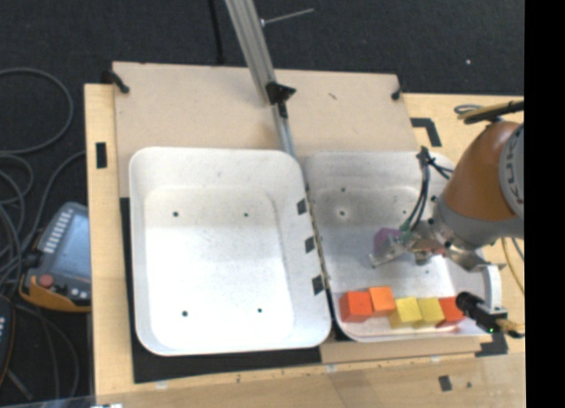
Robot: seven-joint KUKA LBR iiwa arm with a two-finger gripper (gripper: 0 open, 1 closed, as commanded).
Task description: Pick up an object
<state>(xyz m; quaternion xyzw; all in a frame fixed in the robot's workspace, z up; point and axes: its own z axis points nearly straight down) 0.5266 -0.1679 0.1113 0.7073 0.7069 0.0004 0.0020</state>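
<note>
My gripper [399, 249] hangs low over the right bin [353, 185], reaching in from the right under the orange wrist band. A small purple object [385, 239] lies right at its fingertips, touching or nearly so. Whether it sits between them I cannot make out. Along the bin's front wall stands a row of blocks: a red-orange one [355, 305], an orange one [381, 298], two yellow ones [418, 311] and another red-orange one [450, 309].
The left bin [221, 247] sits beside the right one, with a dividing edge between them. A slanted aluminium post [252, 35] rises at the back. Cables and a teach pendant [62, 252] lie off the bench to the left.
</note>
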